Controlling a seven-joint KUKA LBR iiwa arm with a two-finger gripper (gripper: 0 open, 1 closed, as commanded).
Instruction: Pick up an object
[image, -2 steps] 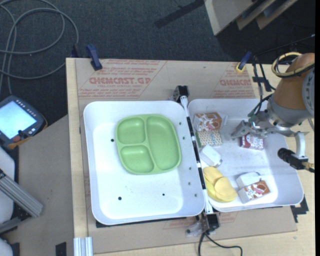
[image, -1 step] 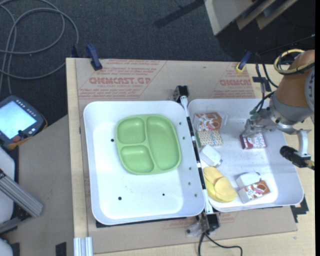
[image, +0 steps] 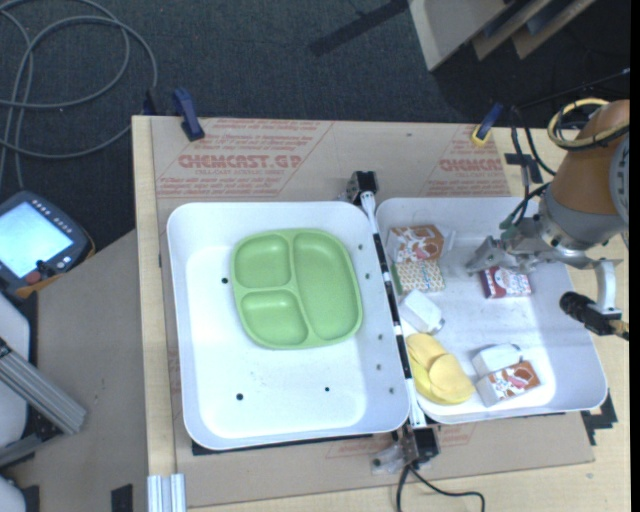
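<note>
Gripper (image: 497, 255) over red packet (image: 506, 284), finger state unclear, cartons (image: 416, 256) and yellow pieces (image: 440, 372) nearby

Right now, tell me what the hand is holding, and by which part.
It cannot be told. The hand sits low in the right bin, just beside a small red-and-white packet, but no grip on it is visible.

green plate (image: 297, 288): smooth plastic, matt sheen
bins (image: 200, 330): white plastic, smooth, faintly glossy
table (image: 300, 155): brown paper-faced board, red print, matt
snack packets (image: 505, 284): printed wrapper, glossy
yellow pieces (image: 440, 372): smooth, plastic-looking
gripper (image: 498, 252): grey metal, dull
</note>
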